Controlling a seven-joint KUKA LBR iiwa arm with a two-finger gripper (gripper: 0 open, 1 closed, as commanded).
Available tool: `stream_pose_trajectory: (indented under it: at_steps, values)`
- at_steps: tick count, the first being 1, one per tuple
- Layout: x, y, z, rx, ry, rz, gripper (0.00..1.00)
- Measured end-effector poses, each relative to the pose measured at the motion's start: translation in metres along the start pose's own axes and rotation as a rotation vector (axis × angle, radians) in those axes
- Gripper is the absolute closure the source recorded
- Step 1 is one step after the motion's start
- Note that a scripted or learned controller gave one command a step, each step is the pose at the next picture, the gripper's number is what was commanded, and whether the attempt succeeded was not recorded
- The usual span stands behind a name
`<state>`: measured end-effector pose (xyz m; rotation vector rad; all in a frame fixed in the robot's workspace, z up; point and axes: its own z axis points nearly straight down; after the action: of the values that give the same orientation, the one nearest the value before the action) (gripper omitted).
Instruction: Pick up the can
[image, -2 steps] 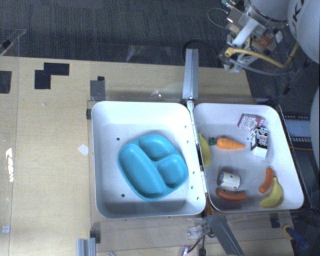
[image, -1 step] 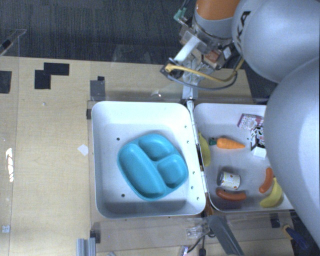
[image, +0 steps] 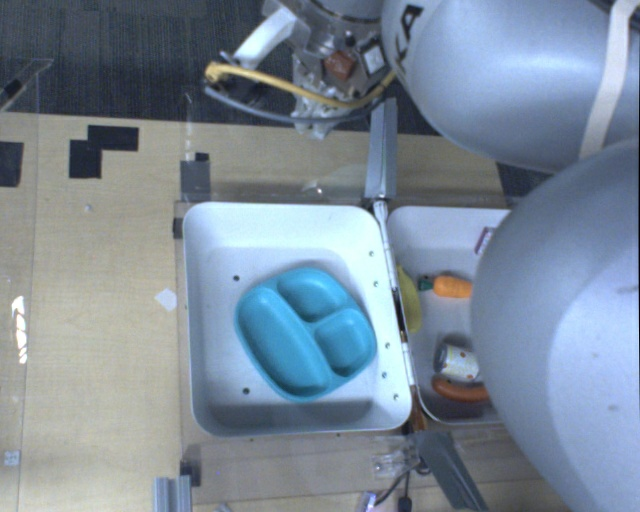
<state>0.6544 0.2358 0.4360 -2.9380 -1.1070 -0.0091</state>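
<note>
- My gripper (image: 322, 88) hangs at the top of the camera view, over the dark floor beyond the bench's far edge and outside both bins. I cannot tell from here whether it is wide or narrow.
- A yellow cable (image: 262, 78) loops out from the wrist toward the view's left, just beside my gripper.
- My grey arm (image: 560, 300) sweeps in from the view's right and covers much of the right bin (image: 440, 228).
- The can (image: 458, 362) lies in the right bin, well apart from my gripper, far toward the view's bottom and off to its right. It is pale, tipped on its side, and sits at the edge of my arm's bulk.
- Just past the can, farther still from my gripper, lies a reddish-brown sausage-shaped piece (image: 460, 391), touching or nearly touching the can.
- Nearer my gripper than the can is an orange carrot-like piece (image: 452, 287), and a yellow piece (image: 408, 298) rests against that bin's left wall.
- The left bin (image: 210, 300) sits below my gripper in the view and slightly to its left. It holds a blue divided plate (image: 305, 332), set at a slant, well apart from my gripper.
- Nothing shows between my gripper and the can but the bench's edge and the right bin's far wall.
</note>
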Motion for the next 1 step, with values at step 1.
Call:
stream_pose_trajectory:
  at_steps: [1]
  values:
    - [-0.0001, 0.0021, -0.0119, 0.000, 0.006, 0.002, 1.00]
